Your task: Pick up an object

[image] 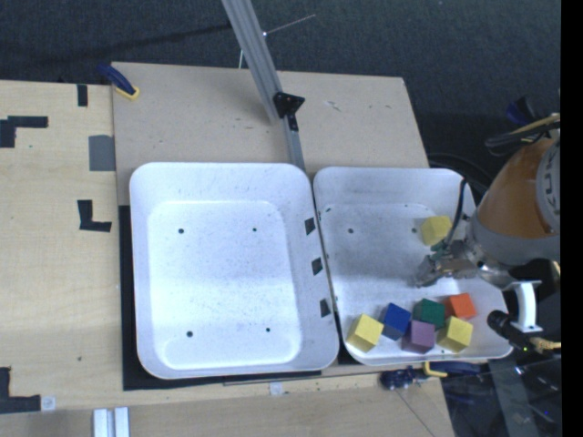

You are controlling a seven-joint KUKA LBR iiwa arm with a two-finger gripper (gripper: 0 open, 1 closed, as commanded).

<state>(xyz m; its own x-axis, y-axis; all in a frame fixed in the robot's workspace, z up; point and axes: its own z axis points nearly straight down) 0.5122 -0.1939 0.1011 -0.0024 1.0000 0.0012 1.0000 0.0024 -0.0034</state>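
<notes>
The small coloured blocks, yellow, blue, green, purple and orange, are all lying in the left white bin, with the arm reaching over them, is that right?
Not quite. The camera view shows the small coloured blocks, such as the blue block and the orange block, lying in the right white bin, not the left white bin. The rest holds: the gripper reaches in over that bin.

The arm (524,203) is cut off at the picture's right side, so just its orange band and grey wrist show. The gripper (435,269) is small and blurred, and its tips merge with the bin floor. A yellow block (435,229) sits partly behind the wrist, its right side hidden. The orange block (462,305) and green block (429,312) crowd together, their edges hard to separate. A blue thing (405,377) below the right bin (383,185) is too small to name
</notes>
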